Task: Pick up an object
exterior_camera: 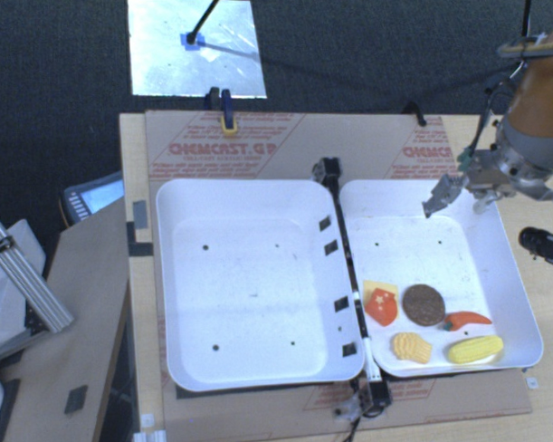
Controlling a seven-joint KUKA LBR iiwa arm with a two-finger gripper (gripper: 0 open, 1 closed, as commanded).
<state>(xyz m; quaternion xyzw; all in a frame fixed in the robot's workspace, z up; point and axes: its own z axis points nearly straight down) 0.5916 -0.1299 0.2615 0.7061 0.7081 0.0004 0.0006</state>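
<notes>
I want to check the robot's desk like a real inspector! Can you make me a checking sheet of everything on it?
Surface: bench with a left bin and a right bin side by side.
Job's things: five toy foods at the right bin's near end: pizza slice, brown cookie, red pepper, corn cob, yellow shell-shaped piece.
Clutter: yellow clamp at the bench's far edge.
Gripper: gripper above the right bin's far end, away from the food, holding nothing.
Cables: dark wires at the near edge between the bins.
Surroundings: shiny square sheet on dark carpet.
</notes>
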